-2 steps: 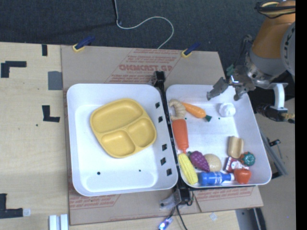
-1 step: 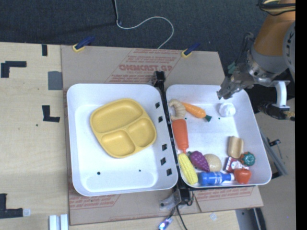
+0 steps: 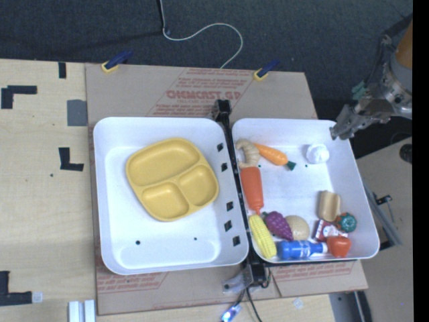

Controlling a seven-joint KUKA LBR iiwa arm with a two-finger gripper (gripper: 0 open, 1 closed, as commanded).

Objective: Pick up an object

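We see the end effector point(image 3: 340, 130) hovering at the far right rim of the right bin point(image 3: 301, 180); whether it is clenched we cannot tell. Just left of it lie a white cap point(image 3: 317, 154), carrot point(image 3: 271, 154), corn point(image 3: 262, 235). Farther left, the left bin point(image 3: 114, 180) holds a yellow tray point(image 3: 172, 178).

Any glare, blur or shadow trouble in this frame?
Camera view: lighting is even and soft; the white bins look bright but the toys stay readable; the gripper at the right bin's far corner looks slightly soft; shadows under the yellow tray are faint.
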